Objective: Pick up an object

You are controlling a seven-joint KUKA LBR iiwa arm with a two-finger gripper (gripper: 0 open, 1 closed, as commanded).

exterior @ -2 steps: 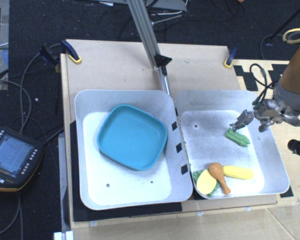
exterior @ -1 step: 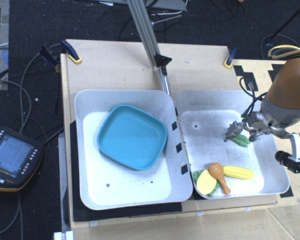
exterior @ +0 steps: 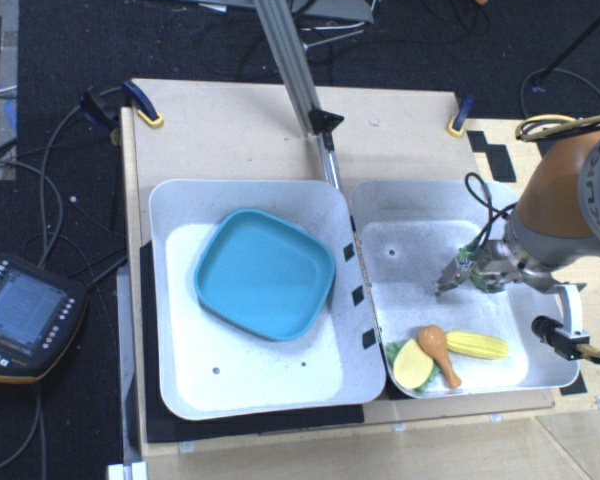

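Camera view, near to far. Lower right of frame: cluster of toy food at front edge of right bin [exterior: 400, 208], namely yellow-green slice [exterior: 412, 366], orange drumstick-shaped piece [exterior: 437, 352] touching it, yellow corn cob [exterior: 477, 345] just beside that, small green bit at slice's left edge. Lower left: handheld pendant [exterior: 25, 318] with dark screen, lying on black floor (cable trailing upward). Centre left: left bin [exterior: 180, 368], carrying tilted blue square plate [exterior: 267, 273] in its upper half. Centre right: gripper [exterior: 458, 277] low over middle of right bin, above and apart from food cluster; fingers pointing toward frame's left, spread not discernible, nothing visibly between them. Right edge: grey arm with orange band [exterior: 560, 183], black cable looping over wrist. Upper centre: slanted metal pole [exterior: 290, 53] descending to divide between bins. Top corners of bench [exterior: 230, 128]: yellow-and-blue clamps.
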